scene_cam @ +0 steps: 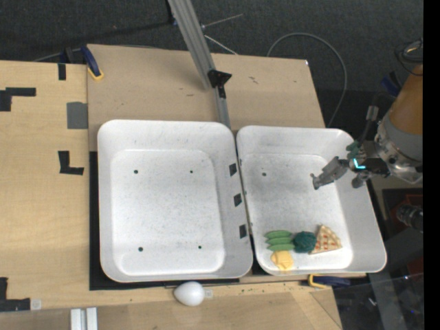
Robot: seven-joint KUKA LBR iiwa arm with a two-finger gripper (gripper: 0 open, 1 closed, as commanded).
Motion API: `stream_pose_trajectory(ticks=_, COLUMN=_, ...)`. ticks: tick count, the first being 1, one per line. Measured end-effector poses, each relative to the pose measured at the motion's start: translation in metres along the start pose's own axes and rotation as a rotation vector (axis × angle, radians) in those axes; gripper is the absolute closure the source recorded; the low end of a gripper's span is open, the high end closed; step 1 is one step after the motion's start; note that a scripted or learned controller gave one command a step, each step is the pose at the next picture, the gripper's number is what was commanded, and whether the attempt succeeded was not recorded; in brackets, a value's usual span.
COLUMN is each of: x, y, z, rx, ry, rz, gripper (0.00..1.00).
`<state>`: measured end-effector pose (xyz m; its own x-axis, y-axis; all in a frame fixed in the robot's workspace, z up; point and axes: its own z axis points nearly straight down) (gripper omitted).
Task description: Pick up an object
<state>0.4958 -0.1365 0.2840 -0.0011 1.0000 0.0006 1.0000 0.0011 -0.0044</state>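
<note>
Several small toy foods lie together at the near end of the right bin (302,143): a green pea pod (278,237), a dark green broccoli (304,240), a yellow corn piece (282,258) and a pizza slice (327,240). My gripper (338,172) hangs over the right side of that bin, well above and behind the toys. Its two grey fingers are spread apart and nothing sits between them.
The left bin (165,198) adjoins the right one along a black-clipped seam. A white egg-shaped object (190,293) rests on the bench just in front of the left bin. A slanted metal pole (196,36) rises behind the bins.
</note>
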Motion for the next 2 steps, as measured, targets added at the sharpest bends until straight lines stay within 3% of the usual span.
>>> stream_pose_trajectory(ticks=1, x=0.0, y=0.001, z=-0.002, rx=-0.004, ry=-0.001, rz=-0.001, gripper=0.0)
stream_pose_trajectory(ticks=2, x=-0.007, y=0.002, z=0.059, rx=0.004, ry=0.0, rz=0.001, gripper=0.0)
